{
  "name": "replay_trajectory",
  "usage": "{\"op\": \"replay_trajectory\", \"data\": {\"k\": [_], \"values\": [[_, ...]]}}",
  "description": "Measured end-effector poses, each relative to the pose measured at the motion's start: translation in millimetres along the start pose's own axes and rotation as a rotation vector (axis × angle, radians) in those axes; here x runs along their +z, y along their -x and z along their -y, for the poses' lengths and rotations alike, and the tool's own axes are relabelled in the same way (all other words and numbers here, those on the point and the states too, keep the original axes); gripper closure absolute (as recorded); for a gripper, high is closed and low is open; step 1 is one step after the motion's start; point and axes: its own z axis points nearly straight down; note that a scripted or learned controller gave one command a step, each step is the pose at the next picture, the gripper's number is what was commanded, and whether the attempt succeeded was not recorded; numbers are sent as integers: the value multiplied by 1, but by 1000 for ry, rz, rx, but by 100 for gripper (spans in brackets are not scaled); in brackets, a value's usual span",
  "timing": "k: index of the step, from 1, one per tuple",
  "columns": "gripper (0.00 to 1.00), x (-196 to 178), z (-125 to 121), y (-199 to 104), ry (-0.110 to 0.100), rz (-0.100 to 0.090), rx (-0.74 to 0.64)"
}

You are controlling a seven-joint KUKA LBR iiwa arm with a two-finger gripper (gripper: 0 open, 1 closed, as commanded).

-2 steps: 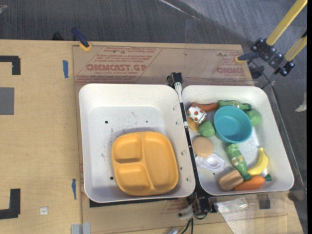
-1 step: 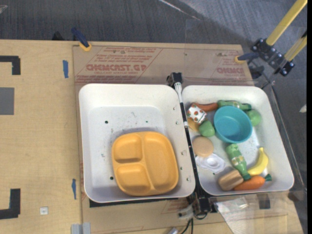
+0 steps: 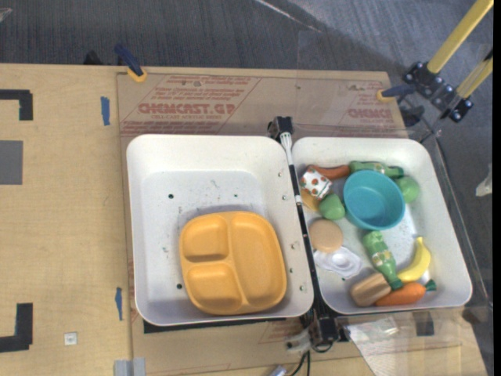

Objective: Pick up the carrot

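Note:
The carrot (image 3: 404, 294) is orange with a small green tip. It lies flat along the front wall of the right bin (image 3: 450, 233), near that bin's front right corner. A brown bread roll (image 3: 369, 288) touches its left end and a yellow banana (image 3: 419, 261) lies just behind it. A second, slimmer orange piece (image 3: 339, 172) lies at the back of the same bin beside a red-and-white mushroom (image 3: 315, 182).
In the right bin are a teal bowl (image 3: 374, 198), a green bottle (image 3: 378, 251), a fried egg (image 3: 338, 262), a tan round piece (image 3: 326, 233) and several green toys. A yellow divided plate (image 3: 232, 261) lies in the left bin (image 3: 149, 210).

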Motion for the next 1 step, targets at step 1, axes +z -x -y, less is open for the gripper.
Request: {"op": "replay_trajectory", "data": {"k": [1], "values": [[0,1,-14,-6,0,0,-245]]}}
